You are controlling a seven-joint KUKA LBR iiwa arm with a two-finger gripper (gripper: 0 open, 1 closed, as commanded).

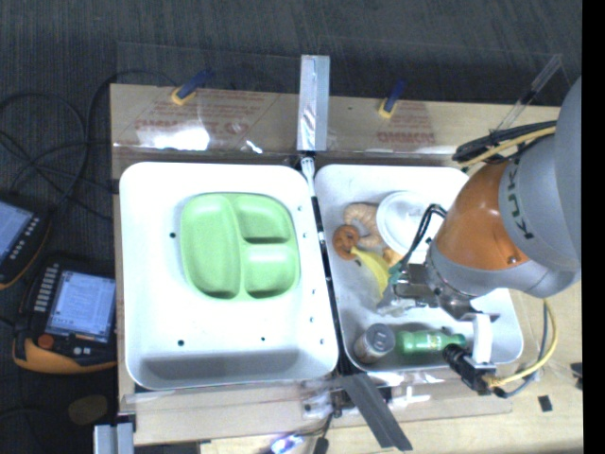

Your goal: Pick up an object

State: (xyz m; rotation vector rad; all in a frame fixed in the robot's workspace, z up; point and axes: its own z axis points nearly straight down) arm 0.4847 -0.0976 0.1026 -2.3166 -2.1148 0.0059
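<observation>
Bins (142, 253): white, smooth plastic by our reading, with a soft sheen. Tray (238, 246) in the left bin: pale green plastic, matt and smooth. Bottle (425, 340) at the right bin's near edge: green, glossy, plastic as we judge it. Can (378, 340) beside it: dull metal top. Bowl (402, 218) near the far edge: white, smooth. Bench (473, 121): pale wood, matt, with clear shiny film taped over its far edge. Arm (558, 225): smooth grey shell, satin orange band (477, 230).
</observation>
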